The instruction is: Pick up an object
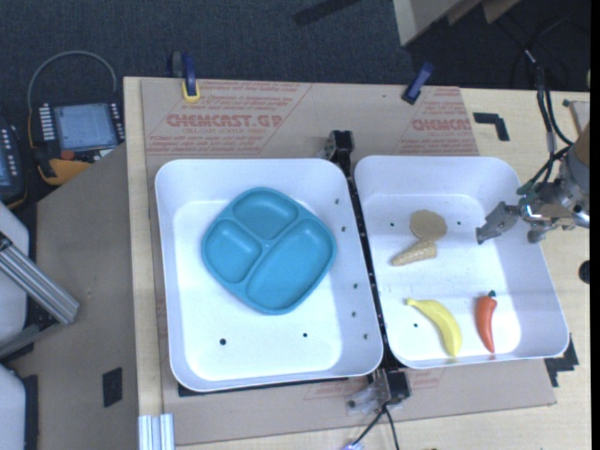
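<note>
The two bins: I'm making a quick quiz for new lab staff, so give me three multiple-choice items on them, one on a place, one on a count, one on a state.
1. Where does the blue divided plate lie?
A. in the left bin
B. in the right bin
C. on the bench outside the bins

2. How many food toys lie in the right bin?
A. two
B. four
C. six

3. What is between the fingers of the gripper?
A. the banana
B. the red pepper
C. nothing

Answers: 1 A, the plate sits inside the left bin's walls. 2 B, banana, red pepper, cone and tan round piece. 3 C, the gripper hangs over bare bin floor near the right bin's right wall.
</note>
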Tool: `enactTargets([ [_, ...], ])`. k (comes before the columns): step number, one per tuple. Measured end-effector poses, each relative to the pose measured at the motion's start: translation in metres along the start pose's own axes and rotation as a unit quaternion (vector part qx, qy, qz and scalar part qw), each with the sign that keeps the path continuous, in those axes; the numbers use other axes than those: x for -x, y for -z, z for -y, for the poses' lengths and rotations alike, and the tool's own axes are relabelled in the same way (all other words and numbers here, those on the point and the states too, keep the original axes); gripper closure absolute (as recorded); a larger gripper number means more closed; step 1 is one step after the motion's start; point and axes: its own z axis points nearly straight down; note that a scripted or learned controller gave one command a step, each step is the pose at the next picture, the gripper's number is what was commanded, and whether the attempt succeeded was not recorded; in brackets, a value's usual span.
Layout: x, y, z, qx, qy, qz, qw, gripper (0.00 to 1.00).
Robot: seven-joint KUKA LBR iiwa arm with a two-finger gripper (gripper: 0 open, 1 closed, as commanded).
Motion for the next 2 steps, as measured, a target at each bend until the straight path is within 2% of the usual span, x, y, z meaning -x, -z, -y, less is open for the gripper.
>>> enactTargets([
  [2, 0.009, -0.086, -0.002, 0.001, 0.0, 0.0, 1.0, 0.0],
])
